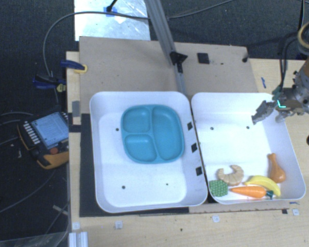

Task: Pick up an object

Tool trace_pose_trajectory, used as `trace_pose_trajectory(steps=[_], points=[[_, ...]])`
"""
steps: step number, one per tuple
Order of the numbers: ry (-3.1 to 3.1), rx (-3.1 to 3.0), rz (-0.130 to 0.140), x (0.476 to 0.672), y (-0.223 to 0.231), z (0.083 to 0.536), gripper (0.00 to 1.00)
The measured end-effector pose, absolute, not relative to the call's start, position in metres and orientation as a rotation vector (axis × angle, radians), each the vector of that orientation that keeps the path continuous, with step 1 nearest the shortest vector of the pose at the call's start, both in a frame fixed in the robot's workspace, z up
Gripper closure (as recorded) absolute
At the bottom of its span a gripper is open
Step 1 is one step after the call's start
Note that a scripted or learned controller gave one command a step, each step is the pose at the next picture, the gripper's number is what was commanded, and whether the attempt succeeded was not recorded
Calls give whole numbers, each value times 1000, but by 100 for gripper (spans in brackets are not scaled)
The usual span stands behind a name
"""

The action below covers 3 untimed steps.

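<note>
Several toy foods lie at the near edge of the right bin (232, 112): a tan croissant-like piece (232, 174), a green bumpy piece (219, 188), an orange carrot (249, 191), a yellow banana (263, 181) and a brown drumstick-shaped piece (276, 169). My gripper (268, 111) hangs over the far right part of that bin, well away from the foods. Nothing shows between its fingers, which look spread apart.
The left bin (108, 179) holds a blue divided plate (152, 133). A slanted grey pole (162, 24) crosses behind the bins. Clamps (56, 78) and a handheld device (46, 138) lie off the bench's left side.
</note>
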<state>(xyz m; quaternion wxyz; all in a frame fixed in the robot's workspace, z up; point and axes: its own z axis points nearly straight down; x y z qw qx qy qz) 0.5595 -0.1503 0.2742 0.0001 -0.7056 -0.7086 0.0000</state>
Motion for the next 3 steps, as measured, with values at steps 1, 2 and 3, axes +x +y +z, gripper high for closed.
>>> trace_pose_trajectory(steps=[1, 2, 3], points=[[-2228, -2217, -2, 560, -150, 275, 0], [-2224, -2218, 1, 566, -144, 217, 0], [-2224, -2220, 0, 571, -143, 175, 0]])
